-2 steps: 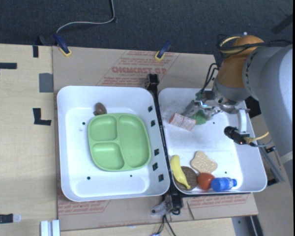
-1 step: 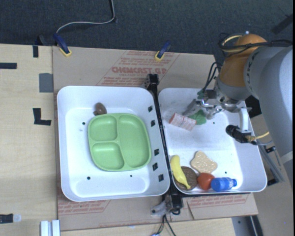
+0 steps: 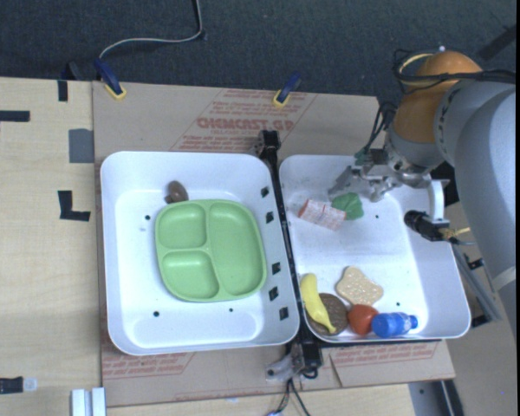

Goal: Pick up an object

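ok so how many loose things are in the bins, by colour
green: 2, divided plate, small green piece
brown: 2, lump, round piece
yellow: 1, banana
tan: 1, toast
red: 1, tomato
blue: 1, bottle
pink-white: 1, packet
total: 9

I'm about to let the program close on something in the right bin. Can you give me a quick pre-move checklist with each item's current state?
1. Gripper over the right bin: ok.
2. Green item and wrapped packet close below it: ok.
3. Those two apart enough for a single grab: not ok, they touch.
4. Nothing already between the fingers: cannot tell.
5. Banana and blue bottle away from the gripper: ok.
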`<state>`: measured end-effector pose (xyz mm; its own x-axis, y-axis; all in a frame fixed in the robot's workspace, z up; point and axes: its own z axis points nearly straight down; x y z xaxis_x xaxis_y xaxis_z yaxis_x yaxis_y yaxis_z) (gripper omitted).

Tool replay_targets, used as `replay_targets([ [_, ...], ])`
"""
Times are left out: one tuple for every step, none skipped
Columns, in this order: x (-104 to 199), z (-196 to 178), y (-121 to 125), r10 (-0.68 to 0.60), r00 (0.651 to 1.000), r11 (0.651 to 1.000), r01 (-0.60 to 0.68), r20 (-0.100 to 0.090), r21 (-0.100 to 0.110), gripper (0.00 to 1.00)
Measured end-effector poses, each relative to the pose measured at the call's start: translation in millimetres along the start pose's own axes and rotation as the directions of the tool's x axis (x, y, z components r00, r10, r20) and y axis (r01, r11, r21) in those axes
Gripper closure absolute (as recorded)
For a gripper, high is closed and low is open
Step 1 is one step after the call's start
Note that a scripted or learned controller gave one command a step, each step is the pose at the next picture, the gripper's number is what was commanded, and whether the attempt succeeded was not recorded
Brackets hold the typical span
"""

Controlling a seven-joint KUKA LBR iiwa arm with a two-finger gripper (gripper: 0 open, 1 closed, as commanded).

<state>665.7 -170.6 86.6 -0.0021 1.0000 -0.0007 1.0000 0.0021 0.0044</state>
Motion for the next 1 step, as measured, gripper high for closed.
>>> replay_targets([
  [0.2, -10.1, 0.4, -0.001, 1.000, 1.000, 0.001, 0.001, -0.001, 1.00],
])
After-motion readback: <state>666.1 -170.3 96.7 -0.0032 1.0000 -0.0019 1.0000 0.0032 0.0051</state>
